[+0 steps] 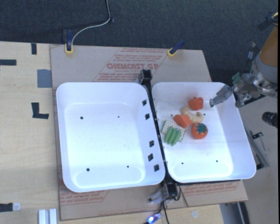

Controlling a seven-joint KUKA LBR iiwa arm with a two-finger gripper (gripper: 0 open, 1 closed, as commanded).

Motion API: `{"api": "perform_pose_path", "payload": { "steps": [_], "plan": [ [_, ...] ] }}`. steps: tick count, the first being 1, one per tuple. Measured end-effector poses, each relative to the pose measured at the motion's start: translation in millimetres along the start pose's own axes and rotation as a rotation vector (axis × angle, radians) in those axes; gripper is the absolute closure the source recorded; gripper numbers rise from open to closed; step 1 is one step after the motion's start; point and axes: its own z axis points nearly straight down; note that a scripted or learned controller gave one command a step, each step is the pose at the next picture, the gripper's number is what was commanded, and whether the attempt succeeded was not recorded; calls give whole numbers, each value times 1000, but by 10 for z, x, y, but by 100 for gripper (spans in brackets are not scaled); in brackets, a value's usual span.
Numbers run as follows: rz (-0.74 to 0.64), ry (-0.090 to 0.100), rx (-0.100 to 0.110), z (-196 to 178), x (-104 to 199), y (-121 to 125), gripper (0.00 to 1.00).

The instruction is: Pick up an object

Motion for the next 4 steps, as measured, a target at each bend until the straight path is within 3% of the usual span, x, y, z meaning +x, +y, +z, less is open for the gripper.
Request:
{"api": "perform_pose_path", "payload": {
  "steps": [1, 2, 3, 4],
  "plan": [
    [1, -1, 3, 360, -89, -88, 0],
    [-3, -2, -6, 187, -150, 577, 0],
    [1, 1, 7, 685, -114, 53, 0],
    [-4, 3, 6, 1241, 500, -7, 0]
  ]
}}
